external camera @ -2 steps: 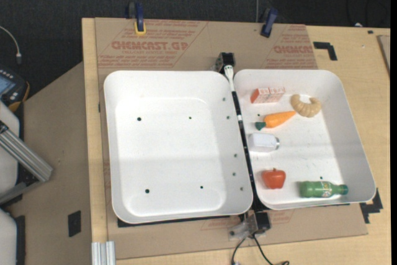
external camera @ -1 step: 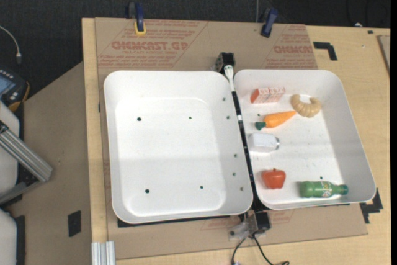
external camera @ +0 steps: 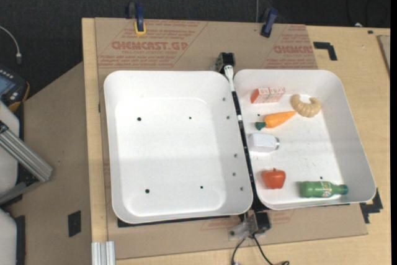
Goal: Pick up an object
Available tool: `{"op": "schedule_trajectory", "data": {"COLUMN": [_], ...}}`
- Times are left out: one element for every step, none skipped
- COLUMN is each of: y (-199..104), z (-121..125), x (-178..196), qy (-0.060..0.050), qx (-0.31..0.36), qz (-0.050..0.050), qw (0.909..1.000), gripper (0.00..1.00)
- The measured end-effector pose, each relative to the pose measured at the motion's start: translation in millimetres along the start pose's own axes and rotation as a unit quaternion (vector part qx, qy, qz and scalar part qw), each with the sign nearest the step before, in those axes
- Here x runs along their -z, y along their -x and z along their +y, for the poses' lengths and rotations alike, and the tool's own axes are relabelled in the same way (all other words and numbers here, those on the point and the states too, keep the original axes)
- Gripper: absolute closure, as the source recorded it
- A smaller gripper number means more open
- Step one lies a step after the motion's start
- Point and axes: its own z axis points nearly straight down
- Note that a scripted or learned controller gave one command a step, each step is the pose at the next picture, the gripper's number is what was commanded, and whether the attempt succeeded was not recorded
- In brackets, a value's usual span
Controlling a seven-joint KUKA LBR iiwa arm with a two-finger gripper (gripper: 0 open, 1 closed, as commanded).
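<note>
The right bin (external camera: 347, 133) holds several small objects. A red and white carton (external camera: 267, 95) lies near its back. Beside it rests a tan croissant (external camera: 306, 105). An orange carrot (external camera: 276, 119) lies in front of the carton. A white-grey object (external camera: 263, 143) sits against the bin's left wall. A red pepper (external camera: 273, 178) lies near the front, with a green bottle (external camera: 322, 189) on its side to the right of it.
The left bin (external camera: 124, 133) sits beside the right one on a cardboard sheet (external camera: 186, 40) held by blue clamps (external camera: 139, 15) at the back. A metal frame (external camera: 22, 155) stands at the far left.
</note>
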Motion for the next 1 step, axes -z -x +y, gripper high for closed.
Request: {"op": "schedule_trajectory", "data": {"y": [-0.1], "z": [0.0], "x": [-0.5], "qy": [0.000], "qx": [0.000], "qz": [0.000], "qw": [1.0000], "gripper": [0.00]}}
